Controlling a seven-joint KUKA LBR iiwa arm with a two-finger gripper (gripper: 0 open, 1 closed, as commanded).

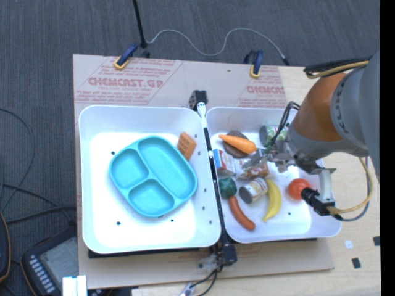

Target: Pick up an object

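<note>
The right bin [321, 230] holds several toy foods: an orange carrot [238, 143], a tin can [250, 191], a yellow banana [272, 200], a red tomato [299, 188], a red sausage [242, 214], a dark green piece [228, 186] and a green can [268, 132]. My gripper [262, 160] is low in this bin, just right of the carrot and above the tin can, over a cluster of small items. The wrist hides what lies directly beneath it.
The left bin [99, 119] holds a blue divided plate [152, 175] and an orange block [186, 145] near the shared wall. A black part of the wrist [315, 202] hangs by the tomato. Bin walls close in on the cluster.
</note>
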